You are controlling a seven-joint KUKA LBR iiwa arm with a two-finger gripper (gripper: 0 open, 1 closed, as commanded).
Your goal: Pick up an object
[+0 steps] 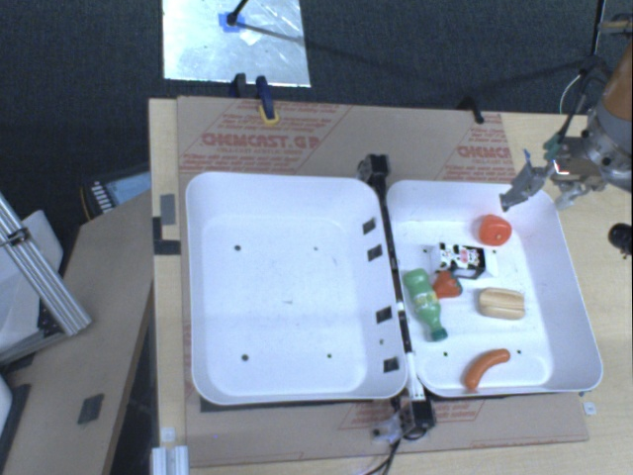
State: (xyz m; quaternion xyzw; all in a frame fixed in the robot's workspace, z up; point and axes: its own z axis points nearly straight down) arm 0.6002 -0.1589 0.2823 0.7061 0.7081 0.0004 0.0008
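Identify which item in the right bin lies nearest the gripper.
The orange ball, just below-left of the gripper; the green bottle, bun and sausage lie farther down.

Arm reaches in from the right, wrist high at the frame edge, gripper (542,188) angled down and left, its two fingers spread apart, nothing between them.

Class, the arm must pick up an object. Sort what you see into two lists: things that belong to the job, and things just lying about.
Belongs to the job:
gripper
orange ball
bread roll
sausage
green bottle
black-and-white box
small red piece
right bin

Just lying about:
left bin
foil sheet
cardboard
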